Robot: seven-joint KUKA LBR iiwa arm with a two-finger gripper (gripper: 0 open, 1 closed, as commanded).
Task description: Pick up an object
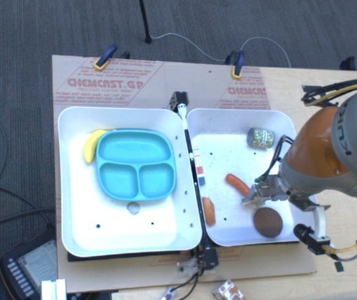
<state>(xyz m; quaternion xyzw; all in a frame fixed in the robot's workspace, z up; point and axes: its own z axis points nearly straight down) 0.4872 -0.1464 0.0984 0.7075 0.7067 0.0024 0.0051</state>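
The right bin (228, 233) holds two orange sausage-like pieces, one in the middle (236, 182) and one by the left wall (209, 210). A brown round object (268, 222) lies near the front right corner, and a green-grey crumpled object (261, 138) sits at the back right. My gripper (257, 194) hangs low over the right bin, between the middle orange piece and the brown round object, just right of the orange piece's end. I see nothing held between its tips.
The left bin (78, 230) bears a blue divided tray (135, 165) with a yellow banana (92, 144) tucked against its left side. The arm's orange band (316, 149) overhangs the right bin's right wall. Clamps and cables lie along the bench's back edge.
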